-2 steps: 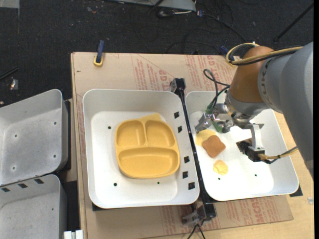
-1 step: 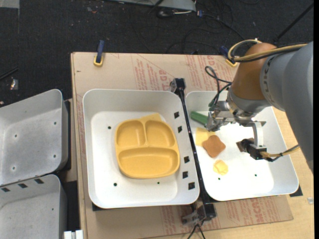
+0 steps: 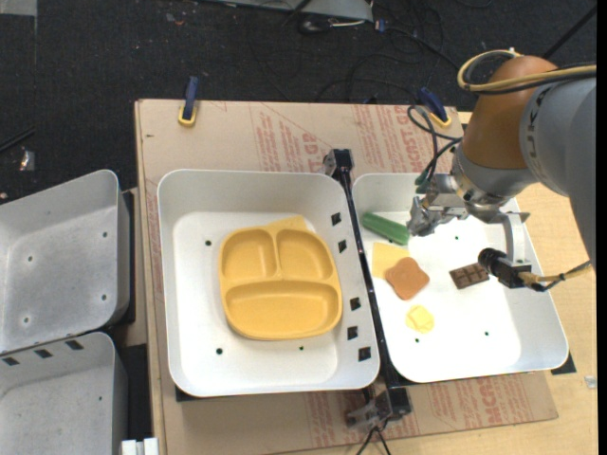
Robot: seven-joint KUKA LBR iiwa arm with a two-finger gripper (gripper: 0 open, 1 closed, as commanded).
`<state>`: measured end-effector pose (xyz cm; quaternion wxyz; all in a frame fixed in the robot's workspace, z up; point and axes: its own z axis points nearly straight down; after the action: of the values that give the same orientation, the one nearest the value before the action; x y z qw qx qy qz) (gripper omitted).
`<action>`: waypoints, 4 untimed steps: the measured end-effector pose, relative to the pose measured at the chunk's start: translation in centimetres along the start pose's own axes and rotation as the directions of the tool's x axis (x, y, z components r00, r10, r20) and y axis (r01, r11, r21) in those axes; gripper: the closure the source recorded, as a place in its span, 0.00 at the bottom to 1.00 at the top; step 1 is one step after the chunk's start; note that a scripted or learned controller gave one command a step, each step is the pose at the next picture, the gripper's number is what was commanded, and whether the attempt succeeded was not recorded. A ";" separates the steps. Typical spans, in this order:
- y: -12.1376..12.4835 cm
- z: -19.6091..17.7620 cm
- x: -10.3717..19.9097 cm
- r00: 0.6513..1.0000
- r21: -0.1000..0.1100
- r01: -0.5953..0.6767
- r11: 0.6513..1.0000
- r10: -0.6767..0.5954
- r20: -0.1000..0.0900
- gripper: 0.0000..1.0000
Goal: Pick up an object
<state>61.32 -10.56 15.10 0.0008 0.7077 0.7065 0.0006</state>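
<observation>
My gripper (image 3: 424,219) hangs low over the back of the right bin (image 3: 493,349), just right of a green stick-shaped piece (image 3: 385,227) lying near the bin's left wall. In front of it lie a pale yellow flat slice (image 3: 383,257) and a brown toast-shaped piece (image 3: 407,278) overlapping the slice's corner. A small yellow lump (image 3: 420,319) sits nearer the front. A dark brown chocolate-like block (image 3: 467,276) rests to the right, under the wrist. Nothing shows as held.
The left bin (image 3: 185,254) holds a yellow divided tray (image 3: 280,283). A black divider rail (image 3: 358,263) runs between the bins. Grey metal trays (image 3: 57,254) stand off the bench at the left. Blue clamps (image 3: 189,102) pin the back of the board.
</observation>
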 end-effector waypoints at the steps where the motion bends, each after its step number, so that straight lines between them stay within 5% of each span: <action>1: -0.8 -5.1 0.2 1.000 0.000 0.003 1.000 -0.003 0.000 1.00; 2: -0.8 -10.7 -0.7 1.000 -0.001 0.003 1.000 -0.003 0.001 1.00; 4: -3.7 -11.1 10.1 1.000 0.004 0.009 1.000 -0.009 -0.001 1.00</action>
<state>57.65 -0.45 26.14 -0.0012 0.7046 0.7096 -0.0003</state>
